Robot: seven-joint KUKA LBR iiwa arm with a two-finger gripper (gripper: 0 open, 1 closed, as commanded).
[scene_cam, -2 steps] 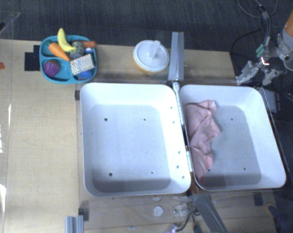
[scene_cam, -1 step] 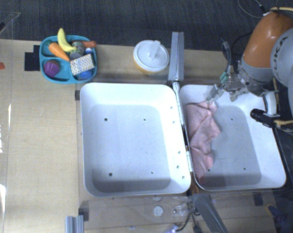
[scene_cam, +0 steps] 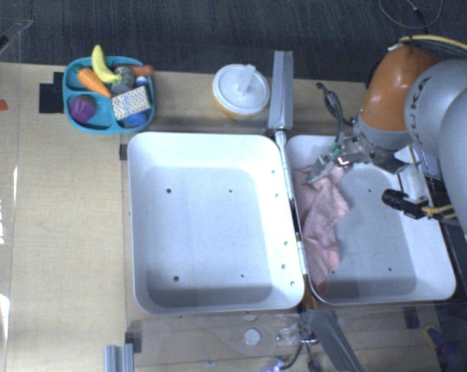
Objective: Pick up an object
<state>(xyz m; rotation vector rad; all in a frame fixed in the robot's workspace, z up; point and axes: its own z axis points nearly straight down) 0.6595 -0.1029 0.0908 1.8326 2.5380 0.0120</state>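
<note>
Your arm [scene_cam: 442, 107] reaches in from three o'clock, its grey bulk and orange band hanging over the upper corner of the right bin [scene_cam: 403, 285]. The left bin [scene_cam: 210, 215] sits alongside at nine o'clock, the two walls touching along the centre divider.

The thing to pick is the pink cloth [scene_cam: 322, 219], lying crumpled along the right bin's nine-o'clock wall and running from near twelve o'clock down toward six. The gripper [scene_cam: 331, 162] is low over the cloth's upper end, at the bin's eleven o'clock corner; you cannot tell from this angle whether it is parted, closed, or has any fabric in it.

Expect the cloth to be light, soft and limp: it will sag and trail once lifted, and a thin pinch may slip. Your best hold looks to be a raised fold in the bunched upper part, not the flat edge against the wall.

Beyond the bins, a white lidded cup [scene_cam: 241, 90] stands at twelve o'clock, a blue tray [scene_cam: 72, 91] of toy food at ten.
</note>
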